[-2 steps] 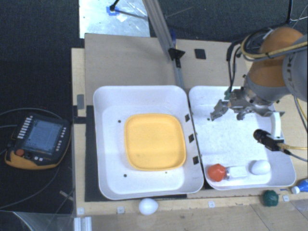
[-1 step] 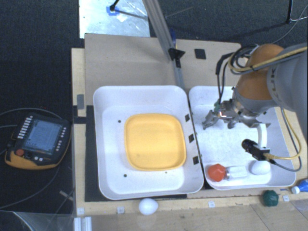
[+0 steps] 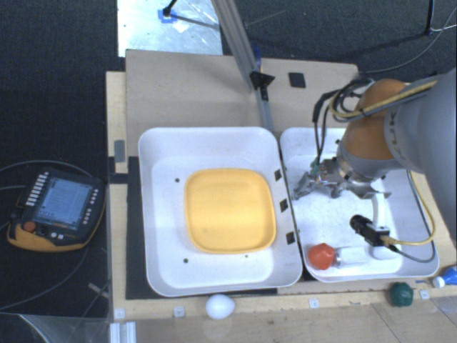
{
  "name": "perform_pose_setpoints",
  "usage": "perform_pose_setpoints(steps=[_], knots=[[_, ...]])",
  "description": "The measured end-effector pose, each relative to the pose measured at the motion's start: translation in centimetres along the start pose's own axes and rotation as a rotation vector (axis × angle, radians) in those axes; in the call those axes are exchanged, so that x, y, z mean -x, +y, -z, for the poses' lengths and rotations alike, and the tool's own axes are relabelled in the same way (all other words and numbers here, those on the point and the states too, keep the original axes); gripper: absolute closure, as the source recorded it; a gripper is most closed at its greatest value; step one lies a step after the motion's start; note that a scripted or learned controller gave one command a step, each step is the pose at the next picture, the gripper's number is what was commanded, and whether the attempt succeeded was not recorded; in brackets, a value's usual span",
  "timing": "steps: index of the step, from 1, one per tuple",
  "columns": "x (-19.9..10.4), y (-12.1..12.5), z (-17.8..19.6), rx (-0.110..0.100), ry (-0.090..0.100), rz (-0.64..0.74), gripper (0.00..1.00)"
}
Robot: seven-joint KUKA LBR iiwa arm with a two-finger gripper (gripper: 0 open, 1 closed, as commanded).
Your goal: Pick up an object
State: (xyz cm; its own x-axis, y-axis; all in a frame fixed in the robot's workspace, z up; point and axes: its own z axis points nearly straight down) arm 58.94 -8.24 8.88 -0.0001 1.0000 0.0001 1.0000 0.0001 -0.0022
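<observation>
A yellow square plate lies flat in the left white bin. A small red-orange ball-like object rests near the front left corner of the right white bin, with a pale piece attached on its right. My gripper hangs low over the left part of the right bin, close to the wall between the two bins. It is well behind the red object and apart from it. I see nothing held in the gripper.
A white egg-shaped object lies on the bench in front of the left bin. A dark green ball and a blue item sit at the front right, outside the bins. A teach pendant lies at far left.
</observation>
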Motion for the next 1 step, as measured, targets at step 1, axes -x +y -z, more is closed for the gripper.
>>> perform_pose_setpoints(steps=[1], knots=[[0.02, 0.13, 1.23, 0.004, 0.0, 0.0, 1.0]])
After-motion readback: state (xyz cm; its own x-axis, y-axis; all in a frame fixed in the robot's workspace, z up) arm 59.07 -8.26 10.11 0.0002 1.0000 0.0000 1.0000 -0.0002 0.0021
